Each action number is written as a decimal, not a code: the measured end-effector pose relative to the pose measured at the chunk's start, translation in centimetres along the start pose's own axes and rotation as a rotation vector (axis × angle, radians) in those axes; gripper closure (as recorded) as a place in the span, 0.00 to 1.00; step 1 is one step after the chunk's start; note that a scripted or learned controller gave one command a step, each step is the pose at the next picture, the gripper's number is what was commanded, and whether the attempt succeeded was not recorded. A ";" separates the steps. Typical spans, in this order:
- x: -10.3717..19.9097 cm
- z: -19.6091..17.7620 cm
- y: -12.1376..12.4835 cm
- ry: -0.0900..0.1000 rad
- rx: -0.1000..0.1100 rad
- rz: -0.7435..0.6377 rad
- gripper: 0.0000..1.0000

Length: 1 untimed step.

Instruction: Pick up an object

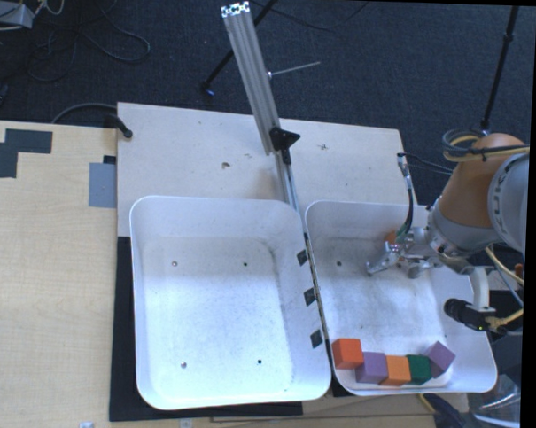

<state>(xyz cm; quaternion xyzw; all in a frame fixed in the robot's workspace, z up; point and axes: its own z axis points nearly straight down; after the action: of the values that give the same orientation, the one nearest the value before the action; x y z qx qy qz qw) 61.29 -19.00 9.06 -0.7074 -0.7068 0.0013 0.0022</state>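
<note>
**Gripper low in the right bin, blocks waiting at the front wall**

The arm point(482, 196) reaches in over the right bin point(365, 224), its gripper point(383, 261) down near the back half. Fingers apart or together? I cannot tell. Along the front edge sit the blocks: orange point(348, 352), purple point(371, 367), orange point(398, 370), green point(418, 368), purple point(440, 355). The left bin point(151, 248) lies beside it.

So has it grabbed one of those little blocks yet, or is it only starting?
Nothing looks picked up yet. The blocks, orange, purple, orange, green and purple, all lie along the near edge of the right bin. The gripper is over that bin's far part, away from them. Reaching, gripping and lifting remain.
</note>
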 end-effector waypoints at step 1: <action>0.8 -0.2 4.6 0.000 0.052 0.013 0.00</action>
<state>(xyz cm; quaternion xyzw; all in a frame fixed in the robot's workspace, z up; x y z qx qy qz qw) 65.87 -18.23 9.19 -0.7116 -0.7020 0.0196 0.0207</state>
